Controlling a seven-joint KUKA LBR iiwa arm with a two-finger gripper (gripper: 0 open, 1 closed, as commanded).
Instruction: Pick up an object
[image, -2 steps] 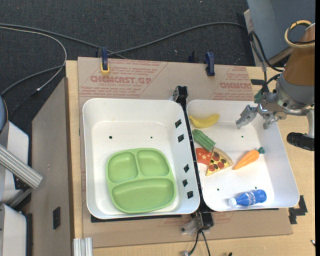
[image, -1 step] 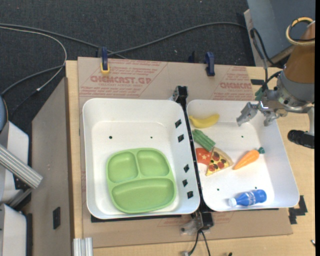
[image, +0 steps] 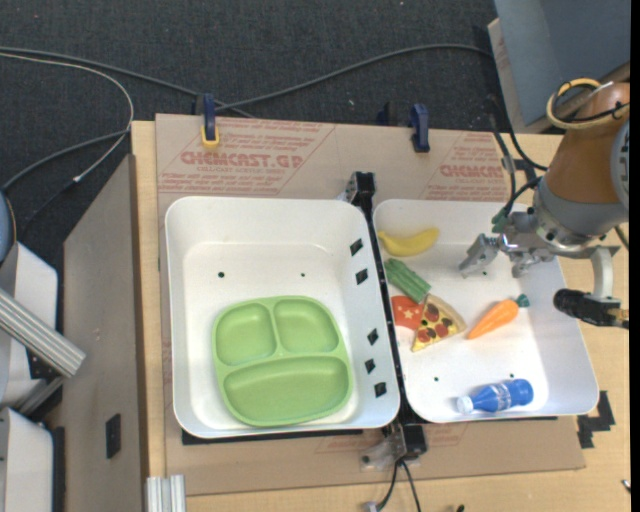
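In the right bin lie a yellow banana, a green vegetable piece, a red piece, a pizza slice, an orange carrot and a small blue bottle. My gripper hangs over the bin's back right part, above and behind the carrot and to the right of the banana. Its fingers are spread open and hold nothing.
The left bin holds a light green divided plate. A black divider strip runs between the bins. The arm's orange band stands over the right bin's far right edge. Clamps hold the cardboard at the back.
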